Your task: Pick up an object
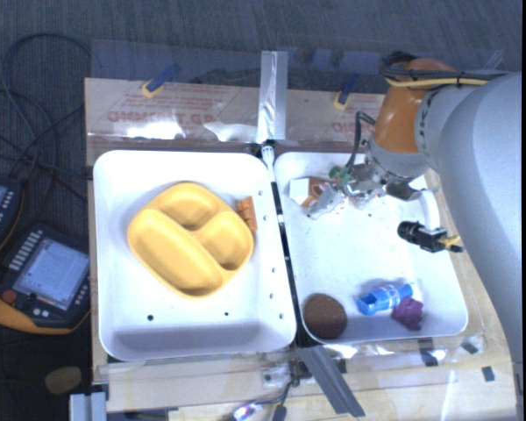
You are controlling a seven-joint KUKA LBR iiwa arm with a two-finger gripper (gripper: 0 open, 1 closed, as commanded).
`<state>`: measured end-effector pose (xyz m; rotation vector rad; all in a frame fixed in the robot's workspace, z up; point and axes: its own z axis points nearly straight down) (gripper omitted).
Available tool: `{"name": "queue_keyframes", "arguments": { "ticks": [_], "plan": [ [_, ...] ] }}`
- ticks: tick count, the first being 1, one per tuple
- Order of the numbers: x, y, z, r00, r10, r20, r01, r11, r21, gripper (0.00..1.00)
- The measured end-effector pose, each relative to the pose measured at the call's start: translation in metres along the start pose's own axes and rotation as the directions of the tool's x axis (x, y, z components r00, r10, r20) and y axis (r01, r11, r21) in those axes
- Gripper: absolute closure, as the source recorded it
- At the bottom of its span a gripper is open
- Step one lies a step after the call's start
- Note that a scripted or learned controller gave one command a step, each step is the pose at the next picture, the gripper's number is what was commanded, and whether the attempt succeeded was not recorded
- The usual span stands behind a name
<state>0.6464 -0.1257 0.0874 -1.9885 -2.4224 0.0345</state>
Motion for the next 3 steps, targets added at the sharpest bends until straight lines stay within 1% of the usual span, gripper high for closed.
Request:
{"name": "queue_keyframes", "arguments": {
  "ticks": [1, 2, 3],
  "plan": [
    [-0.058, 0.006, 0.001, 0.999, 0.031, -0.027, -0.03, 0.999, 0.011, 0.0],
    [-0.088, 0.006, -0.001, 0.992, -0.123, -0.031, 0.123, 0.992, -0.006, 0.0],
    [-0.1, 0.002, -0.069, 0.96, -0.281, 0.003, 0.281, 0.959, -0.023, 0.0]
  ]
}}
